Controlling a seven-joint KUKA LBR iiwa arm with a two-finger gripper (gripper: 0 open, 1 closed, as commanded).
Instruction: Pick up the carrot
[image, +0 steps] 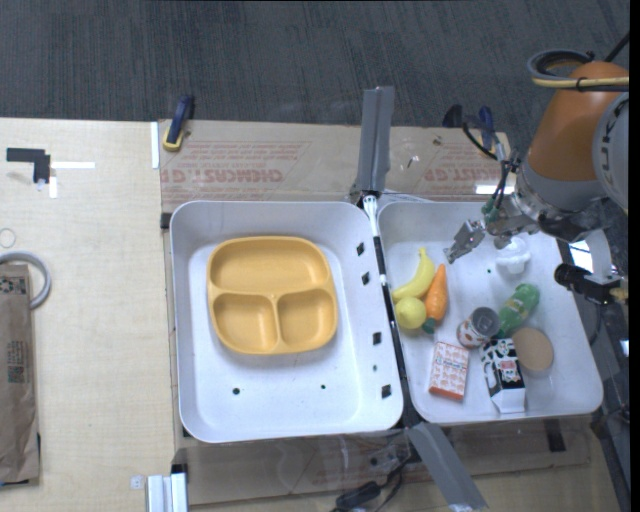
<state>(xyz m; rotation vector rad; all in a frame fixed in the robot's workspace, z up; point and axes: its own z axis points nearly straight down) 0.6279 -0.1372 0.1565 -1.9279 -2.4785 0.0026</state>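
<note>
The orange carrot (436, 291) with a green tip lies in the right bin (575, 400), near its left side. It leans against a yellow banana (419, 274) and a lemon (411, 313). My gripper (464, 241) hangs above the bin's upper middle, up and to the right of the carrot and apart from it. It is open, with nothing between its fingers.
Right of the carrot are a small can (481, 325), a green bottle (518, 304), a white cup (513, 262), a brown round item (535, 350), a milk carton (505, 376) and an orange box (449, 370). The left bin (190, 380) holds a yellow divided plate (272, 294).
</note>
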